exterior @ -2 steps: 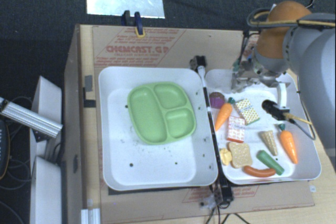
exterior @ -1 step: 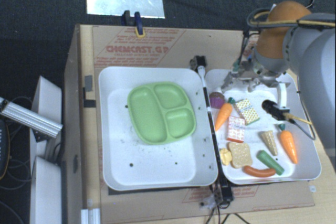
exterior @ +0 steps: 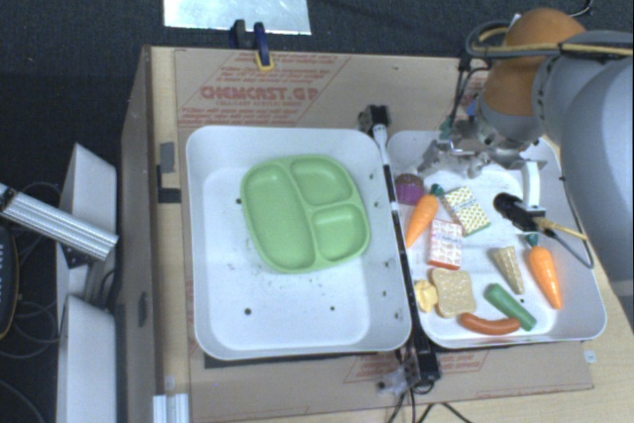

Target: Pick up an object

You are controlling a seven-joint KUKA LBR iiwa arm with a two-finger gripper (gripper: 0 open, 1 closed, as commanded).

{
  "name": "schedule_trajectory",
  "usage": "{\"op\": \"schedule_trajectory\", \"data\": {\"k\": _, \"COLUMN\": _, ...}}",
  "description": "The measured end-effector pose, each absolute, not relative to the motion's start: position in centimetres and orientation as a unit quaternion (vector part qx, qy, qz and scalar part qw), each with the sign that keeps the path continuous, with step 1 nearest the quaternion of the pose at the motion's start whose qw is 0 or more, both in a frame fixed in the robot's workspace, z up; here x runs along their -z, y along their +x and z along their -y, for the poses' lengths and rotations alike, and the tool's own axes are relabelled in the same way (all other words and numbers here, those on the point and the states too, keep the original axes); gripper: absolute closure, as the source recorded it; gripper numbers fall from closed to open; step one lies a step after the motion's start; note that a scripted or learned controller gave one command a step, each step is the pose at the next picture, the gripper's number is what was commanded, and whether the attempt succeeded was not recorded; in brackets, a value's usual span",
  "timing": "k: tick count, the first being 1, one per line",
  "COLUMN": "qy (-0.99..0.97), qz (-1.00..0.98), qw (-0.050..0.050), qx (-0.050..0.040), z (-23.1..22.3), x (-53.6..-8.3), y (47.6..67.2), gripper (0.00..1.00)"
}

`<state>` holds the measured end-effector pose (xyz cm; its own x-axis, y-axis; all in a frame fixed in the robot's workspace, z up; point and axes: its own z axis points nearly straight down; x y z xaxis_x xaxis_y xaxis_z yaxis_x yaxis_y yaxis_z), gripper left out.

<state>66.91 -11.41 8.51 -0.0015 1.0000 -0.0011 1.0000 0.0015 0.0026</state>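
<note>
My gripper (exterior: 460, 156) hangs over the back of the right bin (exterior: 584, 307), just above its far rim, with nothing seen in it. Toy foods lie in that bin below it. A purple piece (exterior: 409, 184) and an orange carrot (exterior: 420, 218) sit by the left wall. A yellow checked cracker (exterior: 467, 209) lies closest to the gripper, a little in front of it. A red-and-white packet (exterior: 446, 244), a slice of toast (exterior: 456, 290), a red sausage (exterior: 487, 323), a green cucumber (exterior: 510, 306), a cone (exterior: 508, 264) and a second carrot (exterior: 544, 276) lie further forward.
The left bin (exterior: 228, 312) holds a green divided plate (exterior: 305, 211). A small yellow piece (exterior: 426, 294) rests by the toast. The grey arm with its orange band (exterior: 535, 45) fills the upper right, above the right bin's back corner.
</note>
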Motion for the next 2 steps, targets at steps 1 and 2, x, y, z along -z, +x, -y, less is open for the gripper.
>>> {"op": "schedule_trajectory", "data": {"k": 1, "qy": 0.706, "qz": -0.708, "qw": 0.003, "qx": -0.0017, "z": 11.42, "x": -9.66, "y": 67.03, "gripper": 1.0}}
{"op": "schedule_trajectory", "data": {"k": 2, "qy": 0.706, "qz": -0.708, "qw": 0.003, "qx": -0.0016, "z": 11.42, "x": -9.65, "y": 67.02, "gripper": 0.0}}
